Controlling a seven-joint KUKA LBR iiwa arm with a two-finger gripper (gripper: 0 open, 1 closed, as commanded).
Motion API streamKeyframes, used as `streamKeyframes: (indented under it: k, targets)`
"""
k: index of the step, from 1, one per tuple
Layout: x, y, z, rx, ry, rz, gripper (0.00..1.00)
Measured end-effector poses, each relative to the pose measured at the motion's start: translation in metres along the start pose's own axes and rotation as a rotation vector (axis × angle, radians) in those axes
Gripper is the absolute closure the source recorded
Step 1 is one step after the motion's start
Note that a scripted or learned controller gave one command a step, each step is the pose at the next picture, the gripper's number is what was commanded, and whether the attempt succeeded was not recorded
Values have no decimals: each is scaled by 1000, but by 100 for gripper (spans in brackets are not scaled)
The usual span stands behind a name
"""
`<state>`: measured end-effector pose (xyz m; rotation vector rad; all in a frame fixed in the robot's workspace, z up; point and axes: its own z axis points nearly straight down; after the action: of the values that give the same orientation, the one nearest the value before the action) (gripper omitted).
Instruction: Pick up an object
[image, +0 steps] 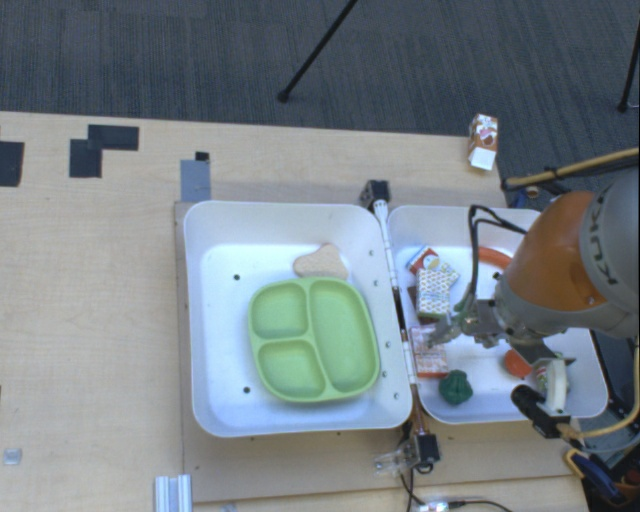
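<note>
My gripper (447, 327) hangs low over the left half of the right bin (480, 414), at the end of the grey and orange arm. Just below it lies a red and white packet (430, 360). A patterned white pouch (436, 290) lies just above the gripper, with a small red, blue and white carton (424, 262) beyond it. A dark green lumpy toy (456, 388) sits near the bin's front wall. An orange piece (520, 362) shows under the wrist, partly hidden by the arm.
The left bin (200, 330) holds a light green divided plate (315, 340) and a beige bread-shaped piece (320, 262) behind it. A small red and white carton (483, 141) stands on the bench beyond the right bin. A divider rail (392, 290) separates the bins.
</note>
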<state>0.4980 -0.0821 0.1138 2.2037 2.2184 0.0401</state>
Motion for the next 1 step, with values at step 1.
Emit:
streamKeyframes:
  k: [1]
  targets:
    - [0,-5,23,9,-5,4,0]
